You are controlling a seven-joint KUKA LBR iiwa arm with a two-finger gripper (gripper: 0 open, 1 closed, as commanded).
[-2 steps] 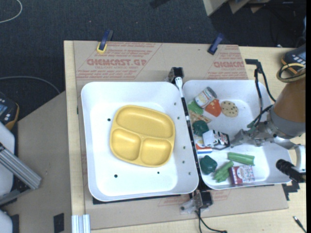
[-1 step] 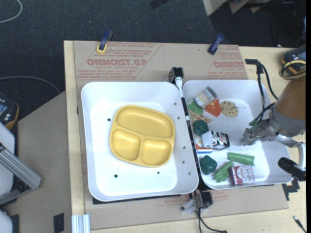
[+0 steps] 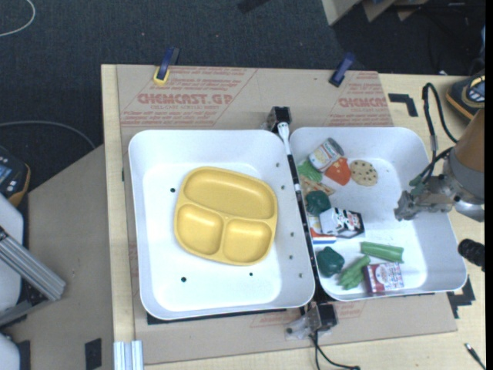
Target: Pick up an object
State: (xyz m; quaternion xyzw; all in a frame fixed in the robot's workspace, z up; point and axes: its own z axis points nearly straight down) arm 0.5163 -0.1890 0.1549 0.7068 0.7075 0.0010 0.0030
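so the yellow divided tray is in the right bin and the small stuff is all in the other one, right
Not quite: the camera view shows the yellow divided tray in the left bin. The small stuff, such as the cookie and the red packet, lies in the right bin.

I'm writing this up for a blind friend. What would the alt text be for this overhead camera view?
A robot arm's claw hangs over the right bin, which holds small toys and food packets, among them a cookie and a green bean. The left bin holds a yellow divided plate.
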